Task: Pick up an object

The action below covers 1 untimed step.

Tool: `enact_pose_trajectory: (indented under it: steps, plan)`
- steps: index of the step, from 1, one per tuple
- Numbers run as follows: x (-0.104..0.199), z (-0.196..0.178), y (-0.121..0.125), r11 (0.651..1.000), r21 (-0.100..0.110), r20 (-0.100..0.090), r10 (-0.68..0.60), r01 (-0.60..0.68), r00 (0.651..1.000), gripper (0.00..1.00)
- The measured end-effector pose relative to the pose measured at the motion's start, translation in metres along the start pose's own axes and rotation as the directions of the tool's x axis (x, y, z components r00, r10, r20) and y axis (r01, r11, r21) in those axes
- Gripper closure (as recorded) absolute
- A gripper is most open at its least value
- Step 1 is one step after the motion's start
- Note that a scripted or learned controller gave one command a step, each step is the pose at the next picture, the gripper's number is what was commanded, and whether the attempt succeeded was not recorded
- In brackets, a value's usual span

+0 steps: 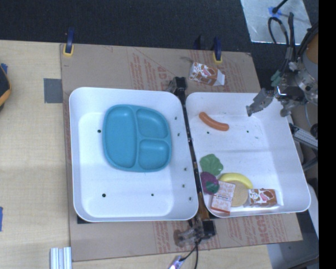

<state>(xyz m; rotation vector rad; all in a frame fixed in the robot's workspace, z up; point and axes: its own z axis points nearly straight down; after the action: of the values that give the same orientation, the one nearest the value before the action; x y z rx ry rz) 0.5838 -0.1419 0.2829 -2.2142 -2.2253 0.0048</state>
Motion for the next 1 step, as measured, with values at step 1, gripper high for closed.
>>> enact_pose_trajectory:
  steps: [1]
  plan:
    - [0.0187,0.1376,0.0361,1.000,0.003,0.001,-0.001,0.001,1.000,0.00]
